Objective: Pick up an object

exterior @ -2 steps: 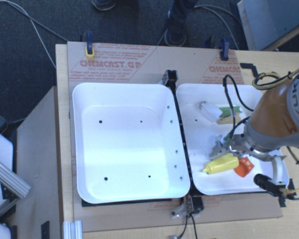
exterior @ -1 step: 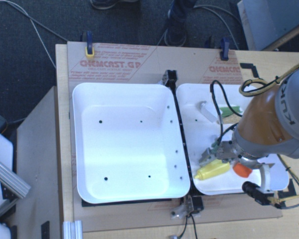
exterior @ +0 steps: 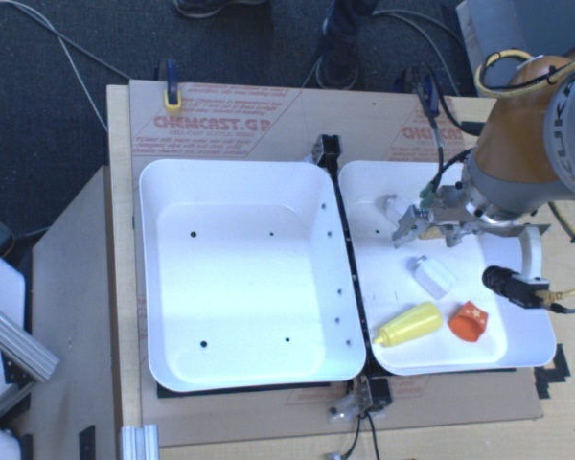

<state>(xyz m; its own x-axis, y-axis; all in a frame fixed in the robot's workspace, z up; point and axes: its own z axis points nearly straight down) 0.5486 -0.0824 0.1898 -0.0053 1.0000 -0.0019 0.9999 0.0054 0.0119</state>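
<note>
**Student:** In this overhead view, which items are candidates?

**Operator:** From my remote station I see three in the right bin (exterior: 532, 353). A yellow bottle (exterior: 408, 324) lies on its side, below the gripper (exterior: 405, 226) and towards the near rim. An orange object (exterior: 469, 321) sits just beside the bottle, on its arm-ward side. A small clear-and-white object (exterior: 431, 275) lies between those two and the fingertips, closest of the three. The left bin (exterior: 172, 353) holds nothing I would aim for.

**Student:** And the fingers?

**Operator:** They look parted by a modest gap, with bare bin floor behind them; nothing is held between them (the tips are small, so I read this cautiously).

**Student:** How would the bottle handle?

**Operator:** I judge it light, rigid plastic, smooth and round, so inclined to roll or squirt out of a pinch. I would close across its body at mid-length, jaws square to the long axis, not on the tapered cap end. The orange piece looks small and irregular; the clear one may be slippery and hard to locate.
</note>
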